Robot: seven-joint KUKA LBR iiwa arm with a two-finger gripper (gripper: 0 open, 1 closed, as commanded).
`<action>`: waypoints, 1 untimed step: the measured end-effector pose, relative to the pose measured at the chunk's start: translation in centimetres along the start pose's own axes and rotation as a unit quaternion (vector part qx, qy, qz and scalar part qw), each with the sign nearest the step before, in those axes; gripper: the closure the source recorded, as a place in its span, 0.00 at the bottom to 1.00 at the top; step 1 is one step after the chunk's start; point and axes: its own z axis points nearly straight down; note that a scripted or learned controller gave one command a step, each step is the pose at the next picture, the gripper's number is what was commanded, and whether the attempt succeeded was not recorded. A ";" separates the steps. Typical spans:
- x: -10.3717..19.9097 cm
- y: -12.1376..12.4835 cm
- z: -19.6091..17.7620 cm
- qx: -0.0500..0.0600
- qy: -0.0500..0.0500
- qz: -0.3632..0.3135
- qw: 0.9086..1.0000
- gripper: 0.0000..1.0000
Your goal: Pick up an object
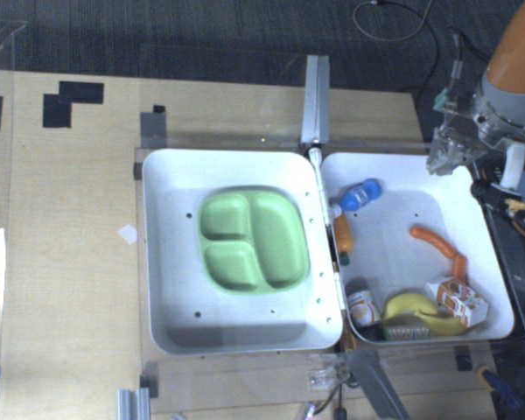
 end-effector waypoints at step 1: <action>-5.6 2.0 -2.5 0.000 0.000 0.126 0.992 1.00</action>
